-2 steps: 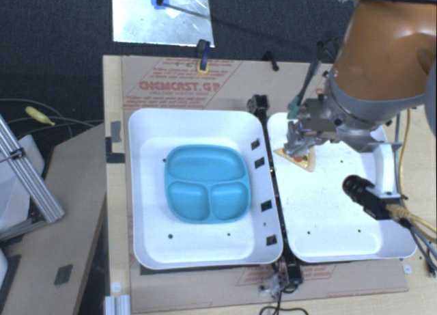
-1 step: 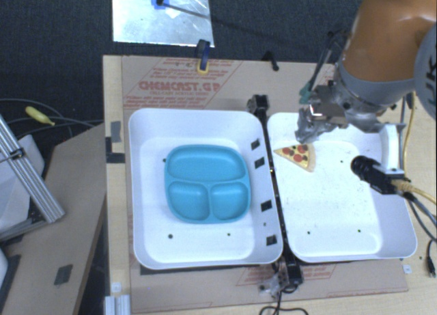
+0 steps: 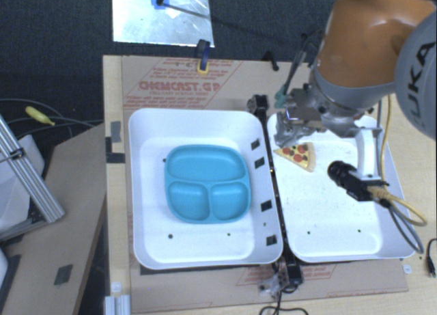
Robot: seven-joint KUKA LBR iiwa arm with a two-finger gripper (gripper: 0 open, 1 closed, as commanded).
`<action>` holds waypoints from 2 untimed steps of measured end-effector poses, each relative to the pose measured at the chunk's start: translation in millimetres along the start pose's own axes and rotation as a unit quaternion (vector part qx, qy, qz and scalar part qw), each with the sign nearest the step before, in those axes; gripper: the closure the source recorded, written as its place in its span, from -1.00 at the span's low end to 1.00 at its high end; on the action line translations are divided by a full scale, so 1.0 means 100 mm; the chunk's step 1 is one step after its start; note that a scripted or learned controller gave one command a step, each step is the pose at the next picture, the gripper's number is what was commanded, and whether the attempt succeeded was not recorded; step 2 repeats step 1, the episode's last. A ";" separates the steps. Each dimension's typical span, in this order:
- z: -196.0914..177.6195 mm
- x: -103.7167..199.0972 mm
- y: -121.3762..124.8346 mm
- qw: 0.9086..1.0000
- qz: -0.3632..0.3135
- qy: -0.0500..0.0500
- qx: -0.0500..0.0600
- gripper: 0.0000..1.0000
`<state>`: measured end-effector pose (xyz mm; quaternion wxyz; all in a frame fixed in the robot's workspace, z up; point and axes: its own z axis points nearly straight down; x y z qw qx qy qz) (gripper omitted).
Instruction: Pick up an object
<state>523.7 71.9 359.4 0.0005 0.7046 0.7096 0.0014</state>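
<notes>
Pizza slice [image 3: 298, 154], a small toy wedge with red dots, lies flat in the right bin [image 3: 341, 238], near that bin's upper left corner and close to the divider between the bins. The gripper [image 3: 295, 131] hangs just above the slice's upper edge, its tip hidden among dark wrist parts, so I cannot tell how it stands or whether it touches the slice. As a judgement, a thin flat wedge may slide aside or slip out on the lift, and the nearby bin wall may block a clean descent. A blue divided plate [image 3: 207, 184] sits in the left bin [image 3: 147, 238], well apart
</notes>
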 end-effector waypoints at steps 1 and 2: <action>-0.27 0.37 -0.38 1.000 -0.001 0.001 -0.001 1.00; -0.27 0.37 -0.38 1.000 -0.001 0.001 -0.001 1.00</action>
